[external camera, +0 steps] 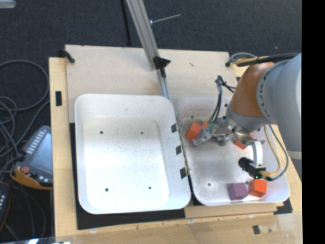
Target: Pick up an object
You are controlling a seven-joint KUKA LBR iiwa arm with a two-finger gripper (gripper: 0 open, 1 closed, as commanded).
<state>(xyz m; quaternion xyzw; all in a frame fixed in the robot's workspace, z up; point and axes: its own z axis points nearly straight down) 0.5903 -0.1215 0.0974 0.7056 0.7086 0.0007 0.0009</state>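
My gripper [205,135] hangs low over the upper left part of the right bin [218,197], with the grey arm and its orange band [246,95] reaching in from the right. An orange block [193,131] lies in that bin just left of the gripper tip, touching or nearly touching it. A purple block [236,190] and a second orange block [258,187] sit side by side at the bin's near right corner. A small orange piece [238,144] peeks out from under the wrist.
The left bin [127,151] stands beside the right one, their walls meeting at mid-bench. A slanted aluminium rail [144,29] rises from behind the bins. Cables [277,159] loop off the wrist over the right bin's right side.
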